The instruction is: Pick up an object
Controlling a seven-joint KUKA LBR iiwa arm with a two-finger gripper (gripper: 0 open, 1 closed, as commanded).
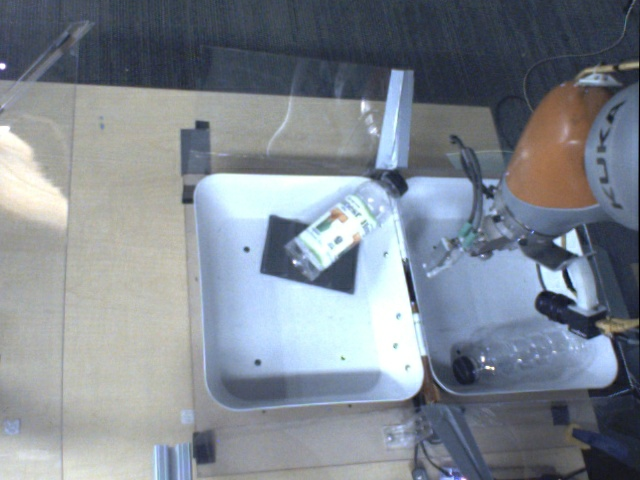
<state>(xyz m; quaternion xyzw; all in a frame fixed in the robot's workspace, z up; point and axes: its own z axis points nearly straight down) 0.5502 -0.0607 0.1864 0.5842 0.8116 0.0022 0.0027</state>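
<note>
A clear plastic bottle (340, 228) with a green and white label and a black cap lies tilted in the left bin (230, 358), its lower end resting on a black square pad (285, 258). A second clear bottle (525, 355) with a black cap lies along the front wall of the right bin (440, 203). My gripper (452, 251) hangs over the upper left part of the right bin, under the orange band of the arm (555, 158). It is apart from both bottles, and I see nothing held in it.
A grey metal bar (393, 118) and a clear plastic sheet (300, 108) stand behind the bins. The bin divider (410, 288) runs between the gripper and the labelled bottle. Black cables (560, 308) hang at the right edge of the right bin.
</note>
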